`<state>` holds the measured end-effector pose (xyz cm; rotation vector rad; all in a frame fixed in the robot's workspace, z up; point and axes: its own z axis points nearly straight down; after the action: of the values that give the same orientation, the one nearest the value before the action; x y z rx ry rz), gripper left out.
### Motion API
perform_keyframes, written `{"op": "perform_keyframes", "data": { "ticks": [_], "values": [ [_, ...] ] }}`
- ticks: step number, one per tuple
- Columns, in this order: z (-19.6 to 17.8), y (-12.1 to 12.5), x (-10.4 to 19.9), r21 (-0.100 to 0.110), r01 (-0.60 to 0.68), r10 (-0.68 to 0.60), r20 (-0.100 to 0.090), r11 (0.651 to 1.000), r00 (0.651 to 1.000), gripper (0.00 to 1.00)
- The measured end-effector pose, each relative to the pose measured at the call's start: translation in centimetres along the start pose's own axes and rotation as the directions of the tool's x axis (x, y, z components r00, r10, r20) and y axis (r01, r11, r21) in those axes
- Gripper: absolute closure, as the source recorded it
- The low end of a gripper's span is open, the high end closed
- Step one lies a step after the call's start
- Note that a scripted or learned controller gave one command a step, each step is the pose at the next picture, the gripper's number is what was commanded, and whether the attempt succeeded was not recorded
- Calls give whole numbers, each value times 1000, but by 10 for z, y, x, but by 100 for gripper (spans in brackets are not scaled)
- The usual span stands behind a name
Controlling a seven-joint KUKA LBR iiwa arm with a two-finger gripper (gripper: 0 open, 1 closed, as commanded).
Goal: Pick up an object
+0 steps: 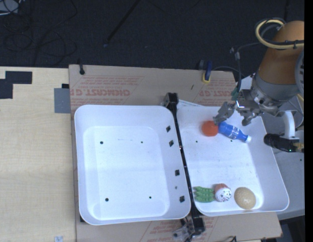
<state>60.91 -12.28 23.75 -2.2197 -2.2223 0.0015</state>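
Tan ball (245,197) nearest, hand (237,112) fingers indistinct above blue bottle (233,132)

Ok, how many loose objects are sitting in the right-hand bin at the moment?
5. An orange ball and a blue bottle lie near the far end by the gripper; a green toy, a red-and-white ball and a tan egg-shaped piece line the near wall.

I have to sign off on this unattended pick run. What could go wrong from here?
1. The blue bottle lies on its side touching the orange ball; a grab at either may nudge the other away.
2. The end effector hangs near the right bin's far rim and could clip it when descending.
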Motion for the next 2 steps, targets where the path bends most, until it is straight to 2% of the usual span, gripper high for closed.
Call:
{"op": "perform_keyframes", "data": {
  "ticks": [1, 2],
  "values": [
    [-10, 0, 0, 1, 1, -1, -1, 1000, 1000, 100],
    [-5, 36, 30, -2, 1, -1, 0, 1000, 1000, 100]
  ]
}}
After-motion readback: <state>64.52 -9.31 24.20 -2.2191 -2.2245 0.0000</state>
